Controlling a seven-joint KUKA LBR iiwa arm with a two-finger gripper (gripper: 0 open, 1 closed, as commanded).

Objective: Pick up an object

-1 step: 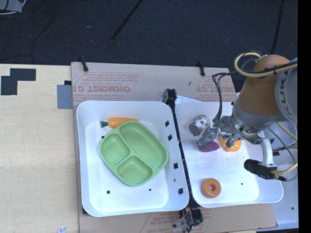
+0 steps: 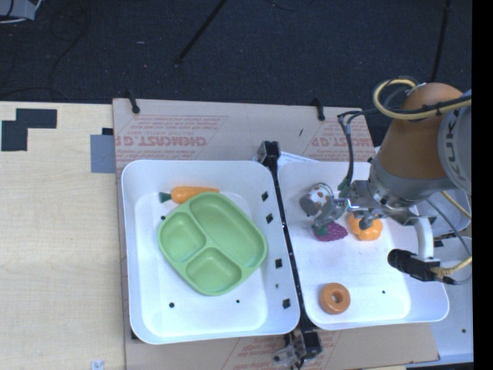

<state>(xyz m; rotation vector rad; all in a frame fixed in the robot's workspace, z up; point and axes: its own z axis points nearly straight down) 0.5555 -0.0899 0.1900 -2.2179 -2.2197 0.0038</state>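
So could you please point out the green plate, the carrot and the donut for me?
green plate (image 2: 212,243): camera view, middle divider.
carrot (image 2: 192,193): camera view, orange body.
donut (image 2: 335,298): camera view, its ring.

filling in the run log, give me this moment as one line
arm: over right white bin | gripper: above purple toy | nearby: orange fruit toy, orange ring doughnut | left bin: green divided plate, carrot toy

Arm (image 2: 420,149): enters from the right, reaching left over the right-hand side of the bench. The orange band sits at the far right, with grey wrist housing below it. Yellow and black cables loop around the wrist. Gripper (image 2: 327,210): low and pointed left, at mid depth. Finger state cannot be determined at this angle.
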